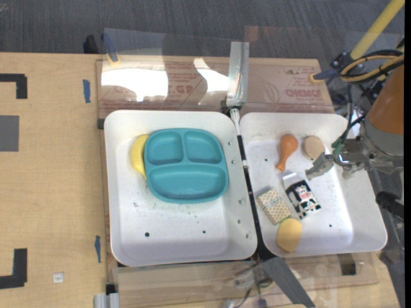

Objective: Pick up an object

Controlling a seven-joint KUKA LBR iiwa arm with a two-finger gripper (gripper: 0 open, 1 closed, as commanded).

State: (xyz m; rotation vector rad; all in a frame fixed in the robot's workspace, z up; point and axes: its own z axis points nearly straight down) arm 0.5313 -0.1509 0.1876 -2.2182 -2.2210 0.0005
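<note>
White plastic makes both shallow bins, each with rounded corners and a speckled floor, set side by side on the wooden worktop [51, 172]. One smooth teal tray [186, 164], divided into three compartments, lies in the left bin [122, 223] and overlaps one yellow rounded piece [137, 154] at its left edge. Right of the tray, the right bin [366, 230] holds five small things: an orange drumstick-shaped toy [286, 150], a tan egg-shaped lump [313, 147], a black-and-white printed packet [304, 197], a patterned rectangular block [274, 205] and a yellow rounded fruit [289, 233] close to the near rim. Bare floor lies open along that bin's right side. The pincer [319, 166] sits low between egg and packet, nothing seen gripped; its opening cannot be told.
</note>
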